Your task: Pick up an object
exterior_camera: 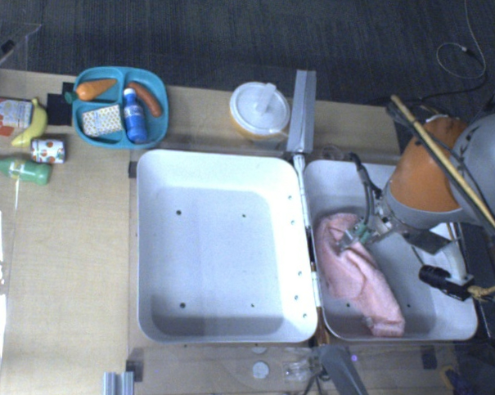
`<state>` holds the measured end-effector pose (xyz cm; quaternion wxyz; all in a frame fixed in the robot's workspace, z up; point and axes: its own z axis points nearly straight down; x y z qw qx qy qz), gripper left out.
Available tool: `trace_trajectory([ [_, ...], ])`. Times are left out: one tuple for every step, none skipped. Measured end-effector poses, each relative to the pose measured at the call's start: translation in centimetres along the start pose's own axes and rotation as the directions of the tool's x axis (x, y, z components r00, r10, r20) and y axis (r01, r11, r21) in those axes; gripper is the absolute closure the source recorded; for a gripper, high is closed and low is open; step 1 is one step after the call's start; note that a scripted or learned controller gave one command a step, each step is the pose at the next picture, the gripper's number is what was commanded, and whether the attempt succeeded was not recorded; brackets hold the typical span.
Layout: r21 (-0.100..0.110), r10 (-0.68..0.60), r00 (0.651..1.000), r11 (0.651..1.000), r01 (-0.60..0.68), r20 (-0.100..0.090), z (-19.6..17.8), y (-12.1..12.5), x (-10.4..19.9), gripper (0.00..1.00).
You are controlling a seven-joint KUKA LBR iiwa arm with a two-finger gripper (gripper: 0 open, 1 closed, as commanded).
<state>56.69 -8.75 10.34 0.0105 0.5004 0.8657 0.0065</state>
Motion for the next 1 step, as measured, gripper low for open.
trace_trajectory([
  [0.02, 0.354, 0.935, 0.935, -0.354, -0.002, -13.21, 6.89, 0.48, 1.0],
])
